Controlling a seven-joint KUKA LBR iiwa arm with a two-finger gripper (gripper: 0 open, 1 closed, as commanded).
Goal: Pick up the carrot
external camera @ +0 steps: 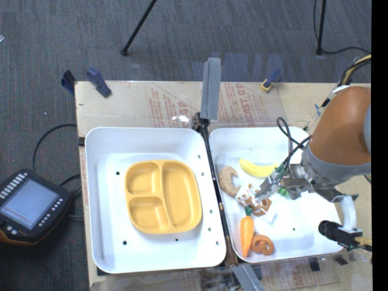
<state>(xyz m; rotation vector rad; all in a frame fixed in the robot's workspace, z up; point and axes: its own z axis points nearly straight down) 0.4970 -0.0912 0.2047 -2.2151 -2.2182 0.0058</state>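
A smooth orange carrot (246, 235) with a green top lies near the front wall of the right bin (303, 250), touching a ridged pretzel (263, 245). Just beyond, the gripper (265, 191) hovers over a small boxy toy (254, 202); its finger spread cannot be told. Farther back rests a glossy curved banana (257, 168).

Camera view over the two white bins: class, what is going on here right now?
A grey and orange robot arm reaches into the right bin, with its gripper low over a small cluster of toy food. The carrot lies untouched near the front edge, beside a pretzel. A banana lies farther back. The left bin holds a yellow divided plate.
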